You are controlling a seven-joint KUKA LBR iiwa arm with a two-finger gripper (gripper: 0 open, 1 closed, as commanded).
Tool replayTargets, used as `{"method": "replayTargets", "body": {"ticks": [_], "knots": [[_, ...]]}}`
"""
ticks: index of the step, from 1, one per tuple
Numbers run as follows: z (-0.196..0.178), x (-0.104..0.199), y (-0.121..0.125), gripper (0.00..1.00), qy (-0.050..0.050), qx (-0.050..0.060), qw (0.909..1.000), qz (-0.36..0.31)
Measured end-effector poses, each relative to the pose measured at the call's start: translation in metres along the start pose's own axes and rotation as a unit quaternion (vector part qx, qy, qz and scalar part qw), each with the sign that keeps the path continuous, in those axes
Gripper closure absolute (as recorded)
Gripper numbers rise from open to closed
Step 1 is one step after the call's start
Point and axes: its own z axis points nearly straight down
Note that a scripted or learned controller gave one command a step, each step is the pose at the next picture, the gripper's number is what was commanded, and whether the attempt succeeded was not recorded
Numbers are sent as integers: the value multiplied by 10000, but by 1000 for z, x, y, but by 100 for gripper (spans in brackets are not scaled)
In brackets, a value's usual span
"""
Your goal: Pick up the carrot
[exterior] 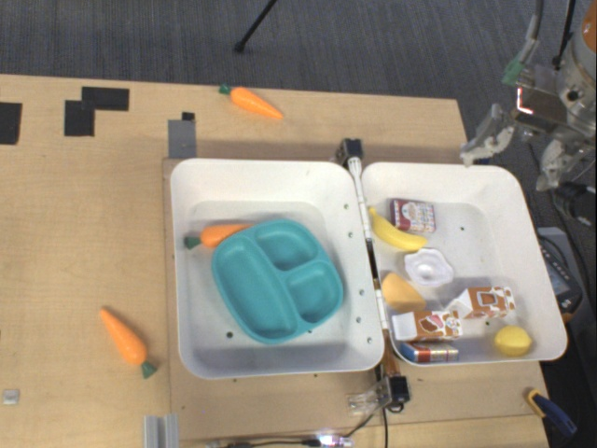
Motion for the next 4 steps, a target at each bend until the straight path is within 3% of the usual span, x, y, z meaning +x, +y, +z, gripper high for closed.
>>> {"method": "replayTargets", "body": {"ticks": [1,2,4], "knots": [[146,44,-28,0,0,18,9998,-179],[163,15,2,0,0,7,9996,-265],[163,15,2,0,1,7,9997,-263]]}}
